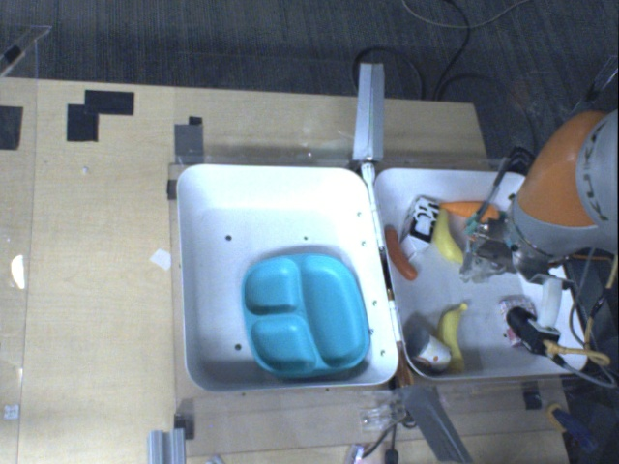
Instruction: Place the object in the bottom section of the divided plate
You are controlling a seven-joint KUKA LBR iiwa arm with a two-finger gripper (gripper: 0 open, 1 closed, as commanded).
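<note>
Camera view: the gripper (482, 255) sits low in the right bin (484, 177), at the frame's right, just beside a yellow banana (448, 241) (whether it is clamped or released cannot be told, as the wrist hides it). That banana's long axis runs from upper left to lower right, with its lower end pointing at the gripper. A second banana (452, 333) lies below it, stem up. A red sausage (400, 253) lies by the dividing wall. The blue divided plate (306, 312) rests in the left bin (222, 201), at lower centre.
</note>
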